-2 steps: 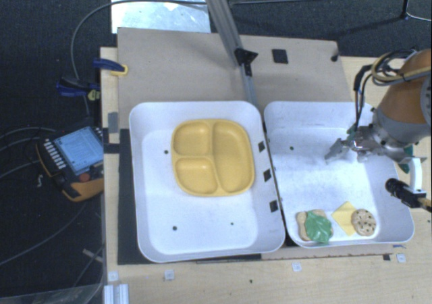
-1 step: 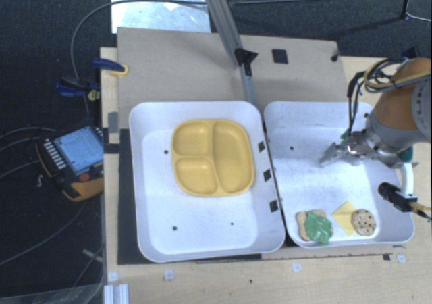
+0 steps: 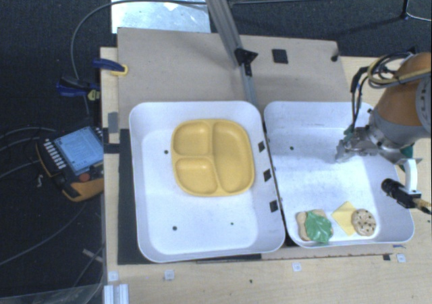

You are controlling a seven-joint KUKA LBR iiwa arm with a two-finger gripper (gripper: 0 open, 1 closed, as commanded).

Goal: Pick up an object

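Two white bins (image 3: pixel 202 242) sit side by side on a tan worktop (image 3: pixel 175 66) over dark carpet (image 3: pixel 47 19). The end effector (image 3: pixel 345 150) hangs low in the right bin; I cannot tell its opening.

Yellow tray (image 3: pixel 213 157), white bins (image 3: pixel 202 228)

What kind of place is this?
Probably a robot lab. A robot arm reaches over two white bins on a bench, toy food lies in one, and cables trail on the floor.

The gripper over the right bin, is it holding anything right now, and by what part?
Nothing is held: the gripper sits above bare bin floor, apart from the toy food pieces.
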